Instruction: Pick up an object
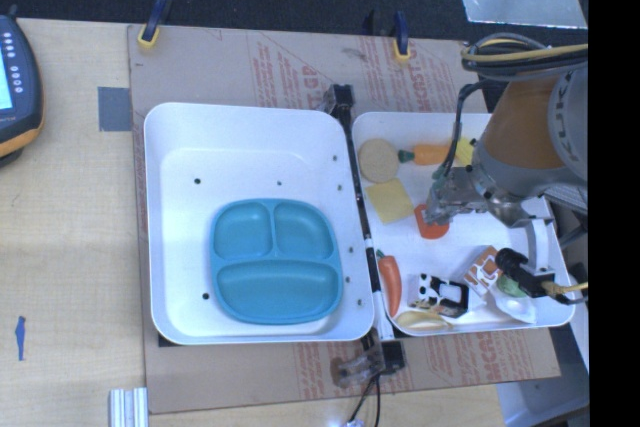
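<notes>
1. Locate the end effector (438, 212) low in the right bin (400, 127), directly above a red object (433, 228); you cannot tell its state.
2. Expect a miss: the adjacent yellow block (391, 201) can obstruct the grasp.

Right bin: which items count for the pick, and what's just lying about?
For the pick:
gripper
red piece under it
yellow slice
tan disc
carrot
chili
banana

Lying about:
blue divided plate in the left bin
pendant
clamps
</notes>
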You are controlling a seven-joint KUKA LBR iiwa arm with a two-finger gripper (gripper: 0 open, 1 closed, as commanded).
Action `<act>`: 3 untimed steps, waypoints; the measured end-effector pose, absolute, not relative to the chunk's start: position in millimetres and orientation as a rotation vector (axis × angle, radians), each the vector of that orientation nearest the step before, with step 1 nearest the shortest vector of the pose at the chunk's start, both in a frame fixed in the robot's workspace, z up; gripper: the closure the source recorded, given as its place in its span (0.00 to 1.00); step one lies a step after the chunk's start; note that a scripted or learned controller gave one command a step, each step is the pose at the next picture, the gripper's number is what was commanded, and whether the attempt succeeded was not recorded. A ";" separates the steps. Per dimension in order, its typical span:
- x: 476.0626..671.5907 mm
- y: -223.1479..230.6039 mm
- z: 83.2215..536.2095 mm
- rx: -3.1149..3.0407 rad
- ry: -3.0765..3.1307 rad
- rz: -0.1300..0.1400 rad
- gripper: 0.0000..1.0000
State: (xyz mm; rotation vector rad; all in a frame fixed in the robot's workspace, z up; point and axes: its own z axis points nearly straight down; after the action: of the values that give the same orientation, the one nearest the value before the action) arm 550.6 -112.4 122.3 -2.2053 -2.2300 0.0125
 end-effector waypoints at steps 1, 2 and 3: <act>550.5 -112.3 121.9 -2.204 -2.231 0.014 0.00; 550.5 -112.3 121.9 -2.204 -2.231 0.014 0.00; 570.9 -113.4 90.3 -2.215 -2.232 0.003 0.00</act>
State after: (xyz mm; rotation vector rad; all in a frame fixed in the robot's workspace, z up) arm 570.9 -113.4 90.3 -2.2150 -2.2319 0.0029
